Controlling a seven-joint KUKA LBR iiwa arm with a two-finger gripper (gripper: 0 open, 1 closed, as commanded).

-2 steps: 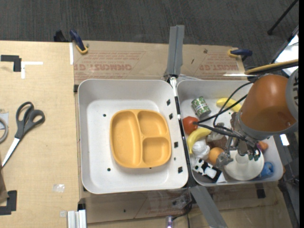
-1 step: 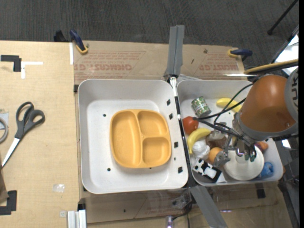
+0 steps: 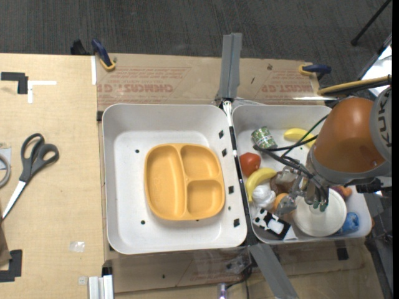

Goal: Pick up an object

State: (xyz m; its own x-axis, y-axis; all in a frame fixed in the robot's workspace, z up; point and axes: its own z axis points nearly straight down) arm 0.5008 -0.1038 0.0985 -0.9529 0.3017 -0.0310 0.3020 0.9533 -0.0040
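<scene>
My gripper (image 3: 310,197) hangs low over the right bin (image 3: 243,114), under the orange band of the arm (image 3: 349,136). It sits at the left rim of a white bowl (image 3: 324,220), beside a brown object (image 3: 285,179) and a small orange piece (image 3: 282,201). To its left lie a yellow banana (image 3: 259,179), a red tomato (image 3: 250,162) and a white object (image 3: 262,196). A green can (image 3: 263,138) and a yellow piece (image 3: 294,134) rest at the back of the bin. A black-and-white item (image 3: 269,223) lies at the front.
The left bin (image 3: 118,179) holds a yellow divided plate (image 3: 184,181). A blue object (image 3: 351,222) lies at the right bin's front right corner. Scissors (image 3: 31,161) lie on the wooden bench at the far left. Clamps hold cardboard behind the bins.
</scene>
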